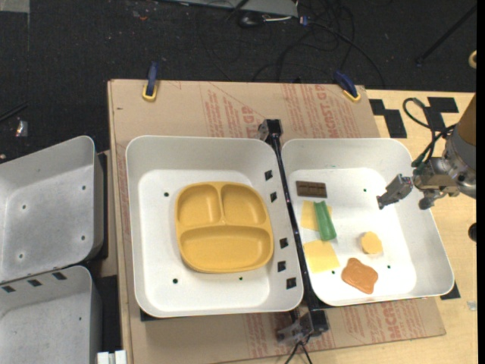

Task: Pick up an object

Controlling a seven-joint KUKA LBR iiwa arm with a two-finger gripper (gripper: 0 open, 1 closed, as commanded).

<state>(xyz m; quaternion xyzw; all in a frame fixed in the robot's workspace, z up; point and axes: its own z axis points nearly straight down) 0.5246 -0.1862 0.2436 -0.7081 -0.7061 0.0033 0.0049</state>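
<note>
The right bin (398, 154) holds several food pieces. A dark brown bar (310, 189) lies near its left wall. Below the bar, a green stick (325, 221) rests across a pale yellow slice (308, 217), and a second yellow slice (320, 255) lies beneath that. Toward the front, a small round yellow piece (370, 243) sits beside an orange-brown piece (359, 275). My gripper (397, 190) hangs over the right side of this bin, above and to the right of the round yellow piece, with nothing seen in it.
A yellow divided plate (224, 227) sits in the left bin (151, 203). Both bins rest on a brown board (227, 105) held by clamps at the back. Grey metal trays (45, 203) stand at the far left. Cables run along the right edge.
</note>
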